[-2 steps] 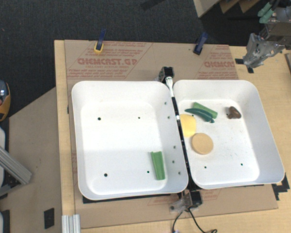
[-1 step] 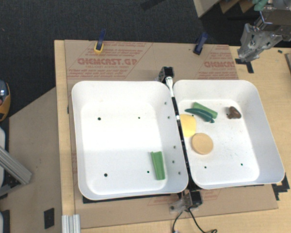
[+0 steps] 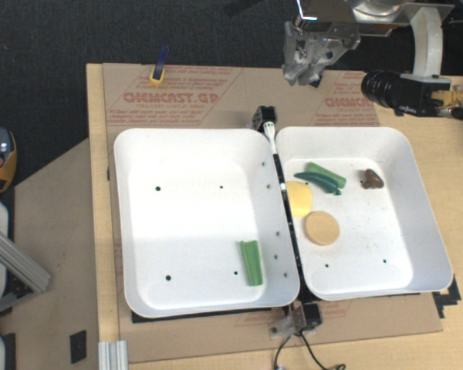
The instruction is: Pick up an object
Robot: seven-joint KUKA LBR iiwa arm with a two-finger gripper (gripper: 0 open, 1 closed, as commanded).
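My gripper [image 3: 302, 72] hangs high above the back edge of the bench, over the cardboard behind the right bin [image 3: 417, 206], with nothing seen between its fingers. In the right bin lie a green pod-shaped piece [image 3: 322, 177], a yellow flat piece [image 3: 299, 198] against the left wall, a round tan disc [image 3: 322, 228] and a small brown lump [image 3: 372, 179]. The left bin [image 3: 139, 222] holds a green bar [image 3: 251, 262] near its front right corner.
Both bins rest on a brown cardboard sheet [image 3: 185, 91]. A small yellow and blue clip [image 3: 159, 69] lies on the cardboard at the back left. A black clamp [image 3: 264, 118] sits at the back where the bins meet.
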